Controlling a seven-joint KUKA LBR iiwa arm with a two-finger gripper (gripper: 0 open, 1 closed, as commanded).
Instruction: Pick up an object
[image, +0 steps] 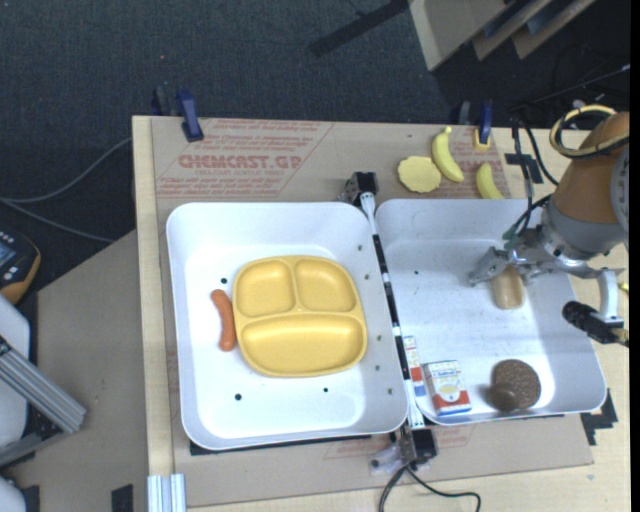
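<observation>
Gripper (508, 268) low over a tan roll (509, 291) in the right bin (440, 225), grip state unclear; roll may slip away

A single fixed camera hangs above the bench (250, 150) and looks down on it at a slant, from the near side toward the far side. It stands far enough back to take in both white bins whole: the left bin (190, 300) fills the middle of the frame, the right bin (440, 230) sits toward the right edge. Dark floor (100, 60) shows beyond the far edge and along the left. The arm (590, 190) enters from the right, cut by the frame.
</observation>
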